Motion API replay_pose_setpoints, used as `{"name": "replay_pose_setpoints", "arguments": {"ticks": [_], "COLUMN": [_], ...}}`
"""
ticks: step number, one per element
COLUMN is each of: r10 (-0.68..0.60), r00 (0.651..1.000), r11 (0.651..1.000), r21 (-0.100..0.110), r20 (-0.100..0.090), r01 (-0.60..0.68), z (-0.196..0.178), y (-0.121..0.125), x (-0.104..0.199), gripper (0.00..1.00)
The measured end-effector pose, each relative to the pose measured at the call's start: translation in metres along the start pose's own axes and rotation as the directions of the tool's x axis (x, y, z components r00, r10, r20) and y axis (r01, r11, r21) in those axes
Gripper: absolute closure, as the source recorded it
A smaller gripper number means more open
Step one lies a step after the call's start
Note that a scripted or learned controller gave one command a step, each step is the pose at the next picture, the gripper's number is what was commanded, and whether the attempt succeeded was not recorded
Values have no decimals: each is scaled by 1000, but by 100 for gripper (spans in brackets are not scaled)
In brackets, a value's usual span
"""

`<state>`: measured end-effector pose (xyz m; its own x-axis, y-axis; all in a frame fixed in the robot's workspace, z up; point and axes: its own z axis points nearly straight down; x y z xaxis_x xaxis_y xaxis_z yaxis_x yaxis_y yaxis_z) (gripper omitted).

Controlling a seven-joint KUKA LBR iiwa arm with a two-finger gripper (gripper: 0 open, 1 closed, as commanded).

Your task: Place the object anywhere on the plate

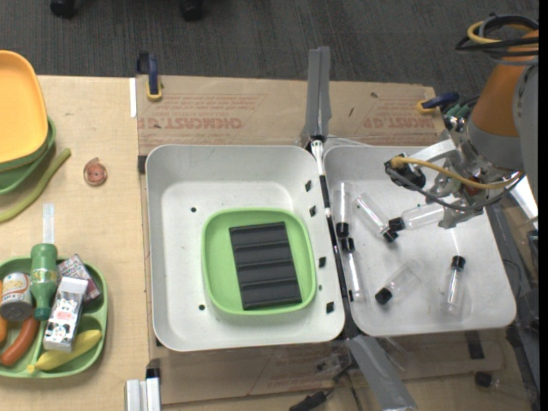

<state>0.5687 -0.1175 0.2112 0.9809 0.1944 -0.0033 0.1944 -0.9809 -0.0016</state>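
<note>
From where I stand, the arm [505, 110] leans in over the right bin [492, 311], and its end effector [454, 204] sits low among cables near a clear tube with a black cap [411, 221]. Whether it is open or closed I cannot tell; the wrist and wiring hide it, and I see nothing plainly gripped.

The task's things are the clear tubes scattered in that bin: one near the bin's left wall [340, 208], another beside it [370, 212], one low in the middle [398, 282], one toward the right [452, 282]. The green plate [214, 238] lies in the left bin [171, 187], with a dark ribbed insert [265, 265] covering most of its middle.

The step, I judge, is picking a tube. It would go best closing across the tube's narrow width, not along its length, since a round, smooth tube will likely roll or slip.

The carry must clear the two raised bin walls meeting at the middle, so a good lift comes first. The plate's raised rim also needs clearing, but the plate is wide, so placement is forgiving.
</note>
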Motion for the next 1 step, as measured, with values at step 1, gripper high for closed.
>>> {"name": "replay_pose_setpoints", "arguments": {"ticks": [1], "r10": [-83], "r00": [997], "r11": [997], "r21": [0], "r20": [3], "r01": [83], "z": [21], "y": [-90], "x": [-2], "gripper": [100]}}
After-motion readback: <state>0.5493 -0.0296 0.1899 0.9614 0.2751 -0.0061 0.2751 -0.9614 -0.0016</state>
